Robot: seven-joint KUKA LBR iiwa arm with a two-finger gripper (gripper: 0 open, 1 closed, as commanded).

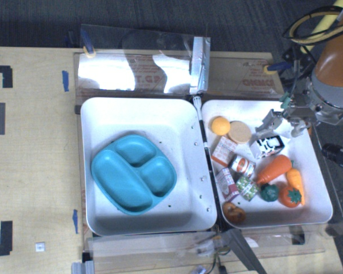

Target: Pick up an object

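My gripper (284, 124) hangs over the back right of the right bin (320, 210), its two fingers spread open with nothing between them. Just in front of it lies a white and black item (270, 144). Around that sit a yellow ball (219, 125), a tan round disc (239, 131), a small carton (223, 151), a red-labelled can (242, 165), a carrot (273, 168), a yellow-orange pepper (294, 178), an orange tomato (290, 196) and a green piece (268, 193).
The left bin (103, 116) holds a blue divided plate (134, 173). A brown item (234, 212) and small packets (226, 181) lie near the right bin's front left. Cables (311, 24) and the arm's orange band (334, 67) stand at the right.
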